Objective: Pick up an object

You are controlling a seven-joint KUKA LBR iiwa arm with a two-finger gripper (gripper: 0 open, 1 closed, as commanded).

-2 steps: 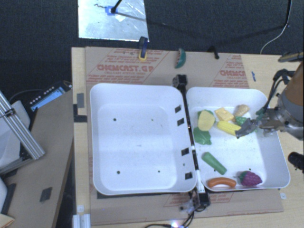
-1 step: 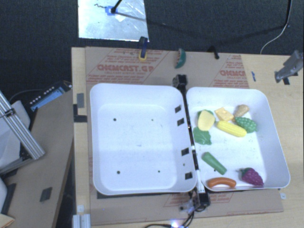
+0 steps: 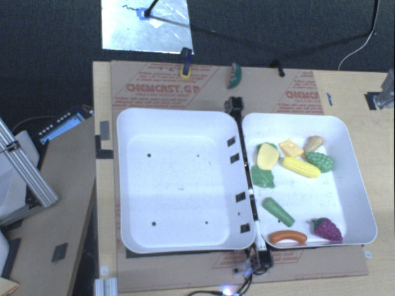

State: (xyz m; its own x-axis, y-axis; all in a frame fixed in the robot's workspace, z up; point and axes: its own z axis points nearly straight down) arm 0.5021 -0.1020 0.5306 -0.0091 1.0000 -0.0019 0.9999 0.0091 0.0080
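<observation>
- Right bin [image 3: 355, 165] carries all the toy food; left bin [image 3: 179, 177] sits just beside it on the desk [image 3: 105, 91].
- Upper cluster: yellow-green pear-like piece [image 3: 267, 156], cheese wedge [image 3: 291, 147], tan piece [image 3: 314, 143], corn cob [image 3: 301, 167], green bumpy piece [image 3: 320, 161], all close together, some touching.
- Green leafy piece [image 3: 262, 177] just below the pear-like piece.
- Green cucumber [image 3: 278, 212] lies mid-bin, apart from the cluster.
- Orange sausage [image 3: 287, 237] at the near rim; purple grapes [image 3: 328, 229] near it.
- Pincer: state cannot be told.
</observation>
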